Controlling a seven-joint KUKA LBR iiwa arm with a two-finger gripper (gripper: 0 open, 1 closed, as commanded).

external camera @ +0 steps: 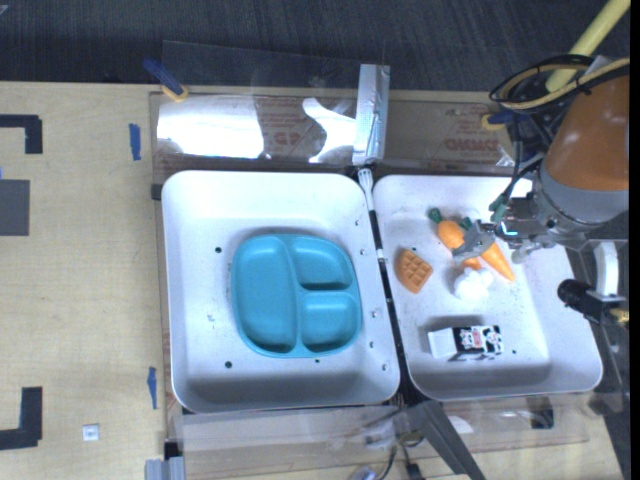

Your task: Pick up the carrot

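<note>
You're looking down on a pale wooden bench (70,298) with bits of blue tape and some black markings on its left part, and dark grey carpet-like floor (300,8) across the top. A clear plastic sheet (260,118) with glare on it sits behind the bins, next to brown cardboard (450,133).

The hard part: the grey metal two-finger gripper (478,248) is tangled up visually with the stuff under it, so I can't tell how its fingertips are set. It sits low over the right bin, right between two orange pieces. The grey arm with the orange band (590,148) is cut off at the right edge, with yellow and black cables (540,78) looping above it.

The left shallow white bin (190,268) holds a teal three-compartment plastic plate (295,293). The right shallow white bin (570,358) holds the small orange carrot with a green top (450,231) in its upper middle, just left of the gripper. There's also an orange cone-shaped piece (498,261), a white lump (472,284), a tan waffle-looking toy (413,269) and a small white carton with a black print (465,340).
</note>
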